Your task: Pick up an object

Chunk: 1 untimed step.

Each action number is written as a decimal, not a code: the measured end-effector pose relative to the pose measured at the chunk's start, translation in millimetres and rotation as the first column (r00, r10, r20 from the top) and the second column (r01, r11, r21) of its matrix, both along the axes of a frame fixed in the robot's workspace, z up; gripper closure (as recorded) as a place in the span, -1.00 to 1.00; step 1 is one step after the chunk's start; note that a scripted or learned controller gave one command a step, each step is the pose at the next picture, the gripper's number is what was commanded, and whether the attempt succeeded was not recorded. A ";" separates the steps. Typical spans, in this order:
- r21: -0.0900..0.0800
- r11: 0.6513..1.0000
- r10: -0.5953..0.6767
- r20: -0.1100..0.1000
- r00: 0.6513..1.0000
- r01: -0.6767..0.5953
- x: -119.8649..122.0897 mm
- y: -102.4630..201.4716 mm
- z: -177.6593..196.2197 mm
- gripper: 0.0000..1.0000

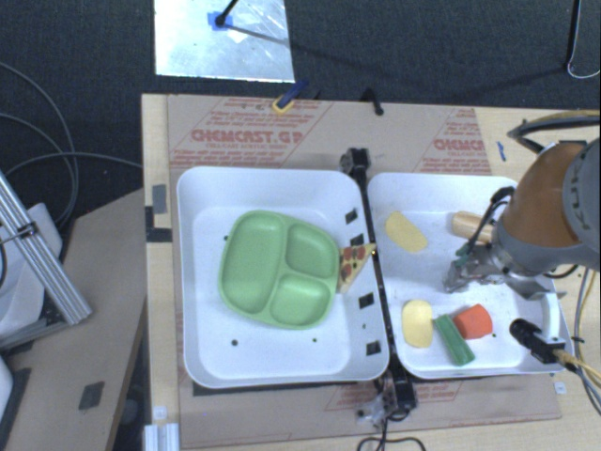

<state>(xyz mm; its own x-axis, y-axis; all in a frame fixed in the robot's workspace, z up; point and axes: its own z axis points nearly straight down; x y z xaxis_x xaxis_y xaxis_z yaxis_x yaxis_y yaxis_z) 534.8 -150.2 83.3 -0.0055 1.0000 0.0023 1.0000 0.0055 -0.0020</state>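
Orange plastic block lies just below our tool. We cannot tell whether that tool is clamped.

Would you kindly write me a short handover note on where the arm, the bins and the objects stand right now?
Gripper: low in the right bin, over its bare middle floor; its state cannot be made out, and nothing visibly held.
Right bin objects: pale yellow piece toward the back, tan cylinder partly behind the arm, yellow lump, green stick and orange block near the front.
Left bin: green divided plate, with a pizza slice toy at its right edge by the divider.
Done: no pick visible yet.
Left: grasp one object and lift it.
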 end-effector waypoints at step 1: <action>0.001 1.000 0.003 0.002 1.000 -0.003 0.3 60.2 0.8 1.00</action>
<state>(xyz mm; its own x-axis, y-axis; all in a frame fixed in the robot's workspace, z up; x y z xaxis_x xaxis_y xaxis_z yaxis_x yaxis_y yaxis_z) 535.1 -90.1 84.1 -0.0090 1.0000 0.0033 1.0000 0.0090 0.0004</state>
